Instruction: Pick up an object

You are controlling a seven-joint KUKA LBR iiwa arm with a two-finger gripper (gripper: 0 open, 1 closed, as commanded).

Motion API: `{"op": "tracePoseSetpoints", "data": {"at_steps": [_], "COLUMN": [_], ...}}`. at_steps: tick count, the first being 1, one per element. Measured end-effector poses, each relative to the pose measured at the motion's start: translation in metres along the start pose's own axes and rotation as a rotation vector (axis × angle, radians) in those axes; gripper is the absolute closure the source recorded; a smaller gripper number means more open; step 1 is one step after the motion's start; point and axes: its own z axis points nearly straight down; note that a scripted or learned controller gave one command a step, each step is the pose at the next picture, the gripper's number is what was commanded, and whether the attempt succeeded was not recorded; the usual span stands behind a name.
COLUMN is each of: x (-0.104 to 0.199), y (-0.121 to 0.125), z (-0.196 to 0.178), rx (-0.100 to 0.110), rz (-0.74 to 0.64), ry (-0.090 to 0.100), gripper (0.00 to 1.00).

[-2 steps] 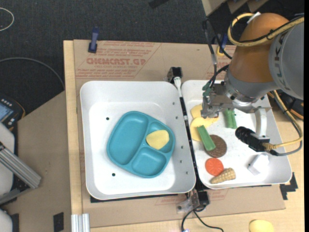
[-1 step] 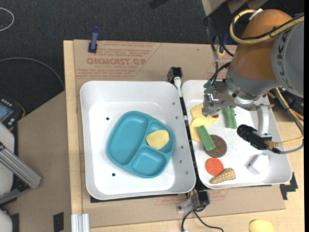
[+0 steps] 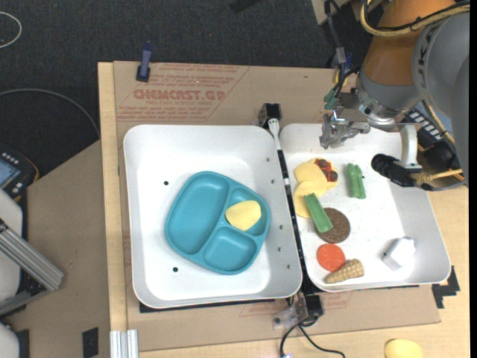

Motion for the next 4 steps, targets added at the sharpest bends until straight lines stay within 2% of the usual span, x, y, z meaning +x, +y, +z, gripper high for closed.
{"op": "tracePoseSetpoints", "data": {"at_steps": [1,2,3,4], "x": [-0.006,0.052,0.049,0.029], "y": [-0.053,-0.081,-0.079,-0.15], "z": [-0.039,-0.02,-0.031,-0.042], "rx": [0.013,0.014,0.007,0.014], "rz": [0.001,-0.005,-0.002,0.002], "ry": [0.005,0.006,0.004,0.004], "gripper": [1.0,1.0,1.0,1.0]}}
